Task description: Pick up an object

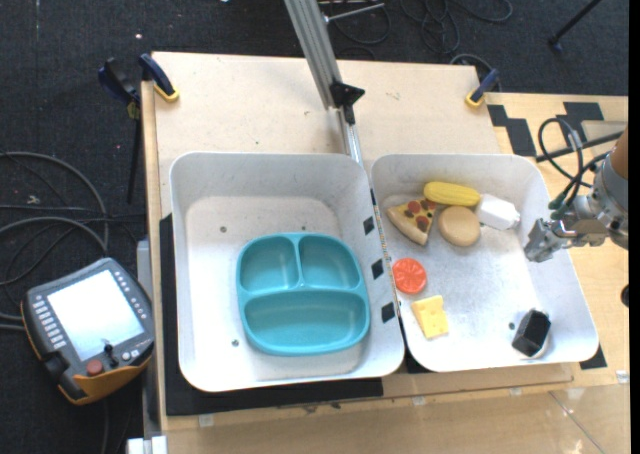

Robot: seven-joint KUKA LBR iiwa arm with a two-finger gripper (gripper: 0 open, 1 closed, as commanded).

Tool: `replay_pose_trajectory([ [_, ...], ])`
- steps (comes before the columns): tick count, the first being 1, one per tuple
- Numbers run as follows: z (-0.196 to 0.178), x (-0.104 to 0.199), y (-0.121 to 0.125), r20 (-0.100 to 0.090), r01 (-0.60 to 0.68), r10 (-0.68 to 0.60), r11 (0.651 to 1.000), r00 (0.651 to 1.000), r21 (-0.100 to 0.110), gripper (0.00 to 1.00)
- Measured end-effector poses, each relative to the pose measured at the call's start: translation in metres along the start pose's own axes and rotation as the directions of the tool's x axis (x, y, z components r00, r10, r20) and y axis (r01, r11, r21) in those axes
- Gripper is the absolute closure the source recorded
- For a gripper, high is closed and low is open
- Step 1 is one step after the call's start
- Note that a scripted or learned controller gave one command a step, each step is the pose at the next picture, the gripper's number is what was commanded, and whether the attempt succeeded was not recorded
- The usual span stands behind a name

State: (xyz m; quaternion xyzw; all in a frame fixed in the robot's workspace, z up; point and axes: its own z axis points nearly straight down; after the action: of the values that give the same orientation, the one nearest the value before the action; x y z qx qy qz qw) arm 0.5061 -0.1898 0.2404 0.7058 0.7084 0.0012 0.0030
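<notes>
The right bin [560, 287] holds several toy foods. A pizza slice [412, 218], a yellow banana [451, 192], a tan round bun [460, 227] and a white block [497, 211] lie toward its back. A red tomato slice [409, 275] and a yellow cheese wedge [431, 317] sit near the left wall. A black object [530, 332] rests at the front right. My gripper [543, 242] hangs over the bin's right rim, to the right of the white block and apart from every item.
The left bin [200, 242] carries a teal divided plate [300, 292]. A slanted metal pole [315, 37] crosses the back of the bench. Clamps [160, 82] sit at the bench corners. A teach pendant [85, 327] lies at the left.
</notes>
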Motion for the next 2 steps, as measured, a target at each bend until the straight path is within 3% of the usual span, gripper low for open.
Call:
replay_pose_trajectory([
  [1,-0.049,0.000,0.002,0.000,0.000,0.000,1.000,1.000,0.000,1.00],
  [2,-0.032,0.052,0.004,-0.004,0.004,-0.004,1.000,1.000,0.007,1.00],
])
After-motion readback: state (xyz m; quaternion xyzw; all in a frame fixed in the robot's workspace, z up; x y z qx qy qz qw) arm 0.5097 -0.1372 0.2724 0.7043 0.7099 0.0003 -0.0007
